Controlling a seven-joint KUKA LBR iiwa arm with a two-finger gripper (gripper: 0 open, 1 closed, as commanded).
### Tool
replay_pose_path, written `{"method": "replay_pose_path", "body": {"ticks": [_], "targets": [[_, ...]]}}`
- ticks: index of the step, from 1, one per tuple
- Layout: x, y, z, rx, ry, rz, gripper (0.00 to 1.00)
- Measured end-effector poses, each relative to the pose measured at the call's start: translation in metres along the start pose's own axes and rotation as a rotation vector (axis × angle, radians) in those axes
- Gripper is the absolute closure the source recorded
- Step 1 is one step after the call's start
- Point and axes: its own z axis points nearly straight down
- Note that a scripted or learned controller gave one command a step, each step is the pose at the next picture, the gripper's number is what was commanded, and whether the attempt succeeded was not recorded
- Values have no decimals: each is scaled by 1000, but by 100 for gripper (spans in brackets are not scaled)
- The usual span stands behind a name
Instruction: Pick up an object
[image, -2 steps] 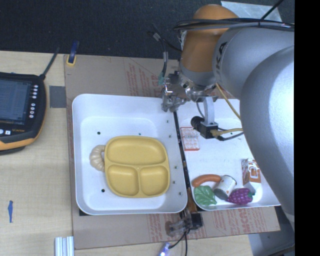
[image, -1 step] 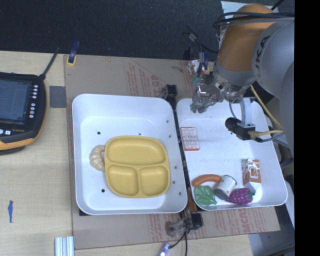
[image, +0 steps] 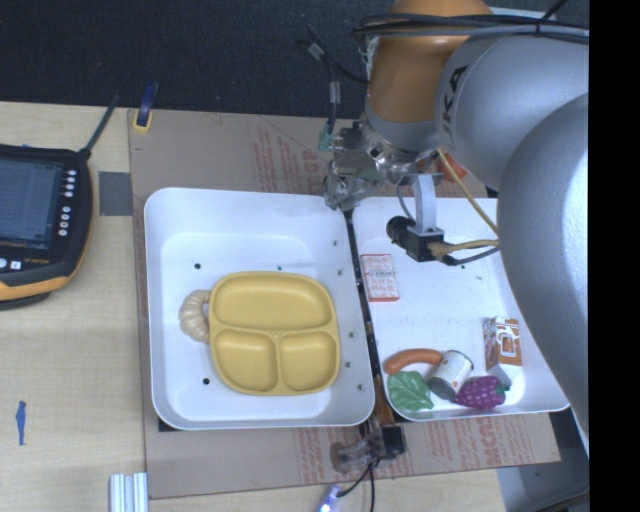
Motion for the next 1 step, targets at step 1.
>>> {"method": "replay_pose_path", "body": {"ticks": [1], "targets": [[-73,-11,-10,3,-1,3,100]]}}
